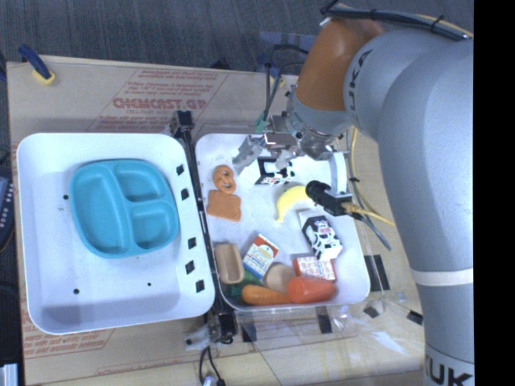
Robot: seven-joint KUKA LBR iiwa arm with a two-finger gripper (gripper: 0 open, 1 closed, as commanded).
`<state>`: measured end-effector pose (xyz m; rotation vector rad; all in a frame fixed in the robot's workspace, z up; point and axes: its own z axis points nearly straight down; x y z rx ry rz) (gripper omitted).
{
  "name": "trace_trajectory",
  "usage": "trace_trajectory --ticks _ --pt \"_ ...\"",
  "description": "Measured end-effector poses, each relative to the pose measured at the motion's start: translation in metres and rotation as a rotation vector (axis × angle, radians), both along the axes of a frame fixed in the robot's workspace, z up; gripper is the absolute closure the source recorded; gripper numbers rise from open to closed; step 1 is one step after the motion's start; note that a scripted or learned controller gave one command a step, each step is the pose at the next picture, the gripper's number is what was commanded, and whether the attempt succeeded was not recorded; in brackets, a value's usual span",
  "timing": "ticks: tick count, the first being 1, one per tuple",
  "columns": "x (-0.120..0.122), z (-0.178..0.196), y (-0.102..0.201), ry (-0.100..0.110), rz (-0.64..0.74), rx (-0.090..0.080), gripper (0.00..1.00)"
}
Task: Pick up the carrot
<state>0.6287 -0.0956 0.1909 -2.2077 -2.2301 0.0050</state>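
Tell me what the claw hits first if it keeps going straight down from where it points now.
Probably the bare white floor of the right bin, between the pretzel-shaped brown toy and the yellow plastic banana. The claw sits far from the orange carrot; depth is unclear.

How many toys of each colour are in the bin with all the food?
Orange: 3, the carrot, pretzel and toast slice
Yellow: 1, the banana
Red: 2, the tomato and red box
Tan: 2, the bun and egg
Black-and-white: 1, the cow carton
Multicoloured: 1, the juice box
Total: 10

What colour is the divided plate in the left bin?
Light blue; the divided plate shows best in the camera view.
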Motion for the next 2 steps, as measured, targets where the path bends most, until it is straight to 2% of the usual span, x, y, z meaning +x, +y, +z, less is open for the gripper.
trace_trajectory --ticks 1,2 --pt "-0.030 -0.099 -0.005 -0.003 -0.028 -0.001 0.00" --pt "0.017 -0.030 -0.073 -0.011 -0.090 -0.004 0.00"
